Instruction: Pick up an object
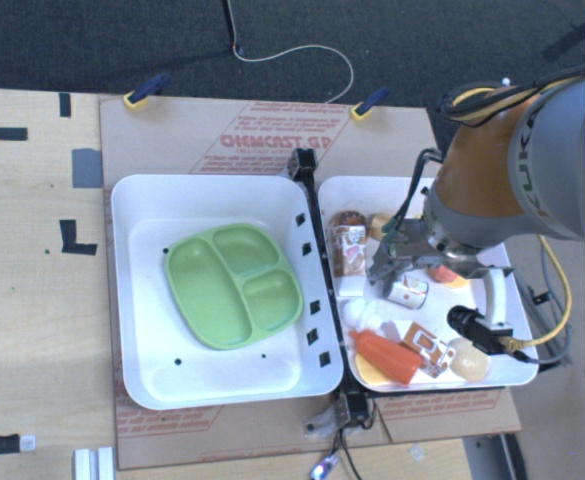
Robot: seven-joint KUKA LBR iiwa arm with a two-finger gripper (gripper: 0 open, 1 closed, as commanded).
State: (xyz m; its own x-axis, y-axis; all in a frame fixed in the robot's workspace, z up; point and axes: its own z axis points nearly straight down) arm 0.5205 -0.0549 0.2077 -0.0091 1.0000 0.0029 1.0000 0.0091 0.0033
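Nearby, orange carrot, snack packet, green plate.

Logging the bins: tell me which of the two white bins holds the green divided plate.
The left bin: the green plate lies in it, while the right bin holds small items.

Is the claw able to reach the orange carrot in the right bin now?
Probably yes. The carrot lies uncovered near the front of the right bin, and the claw hangs just behind it, nothing between.
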